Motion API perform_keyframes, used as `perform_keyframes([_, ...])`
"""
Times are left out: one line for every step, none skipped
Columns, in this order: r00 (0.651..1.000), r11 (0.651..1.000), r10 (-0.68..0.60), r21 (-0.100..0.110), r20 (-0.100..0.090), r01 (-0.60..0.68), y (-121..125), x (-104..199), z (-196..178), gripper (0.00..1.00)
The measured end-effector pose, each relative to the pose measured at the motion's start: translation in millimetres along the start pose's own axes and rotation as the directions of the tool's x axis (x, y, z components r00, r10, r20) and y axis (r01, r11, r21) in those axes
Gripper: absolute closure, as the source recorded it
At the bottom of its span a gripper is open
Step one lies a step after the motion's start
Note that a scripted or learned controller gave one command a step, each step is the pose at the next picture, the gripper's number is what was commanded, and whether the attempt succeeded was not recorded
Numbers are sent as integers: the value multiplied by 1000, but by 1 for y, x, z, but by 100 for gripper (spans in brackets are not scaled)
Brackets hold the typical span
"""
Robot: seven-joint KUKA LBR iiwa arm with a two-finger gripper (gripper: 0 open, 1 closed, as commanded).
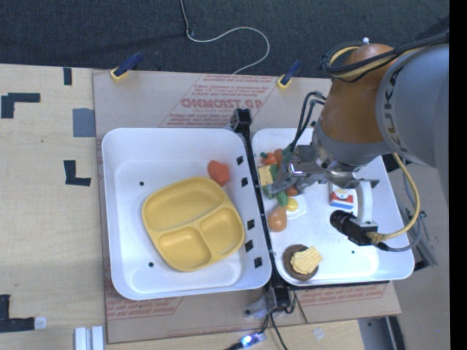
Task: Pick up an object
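Two shallow white bins sit side by side on the worktop [44, 217], on a cardboard sheet [211, 100] held by blue and yellow clamps at its far edge. The left bin [120, 195] holds a yellow divided tray [192, 222] lying at a slant across its middle, with bare white floor along the near-left and far sides, and a small red-orange item [218, 170] lies just beyond the tray's far corner, close to the wall between the bins.

The right bin [387, 265] is more crowded on its left side. A cluster of small toy foods [273, 173] in orange, yellow, green and red lies pressed against the dividing wall, and an orange pear-shaped piece [277, 219] lies just nearer the camera than that cluster. A brown round item with a yellow ridged piece on top [302, 261] sits near the front edge. A small blue, white and red box [341, 197] lies toward the middle. The near-right part of this bin's floor is open.

The arm [372, 100] reaches in from the right and hangs over the right bin's far half. Its claw [286, 183] is low over the toy-food cluster, right beside the dividing wall, with little room on that side. Whether it is wide, narrow or holding anything cannot be told, since the wrist and clutter hide its tips. A black cable fitting [350, 228] hangs off the wrist
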State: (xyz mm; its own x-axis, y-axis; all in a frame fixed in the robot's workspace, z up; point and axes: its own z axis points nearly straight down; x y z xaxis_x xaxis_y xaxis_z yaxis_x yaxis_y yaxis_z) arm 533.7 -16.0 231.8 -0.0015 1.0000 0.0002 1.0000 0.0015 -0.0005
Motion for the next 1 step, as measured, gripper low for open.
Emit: perform_keyframes([1000,1000,0,2,0,0,-2,2,1,100])
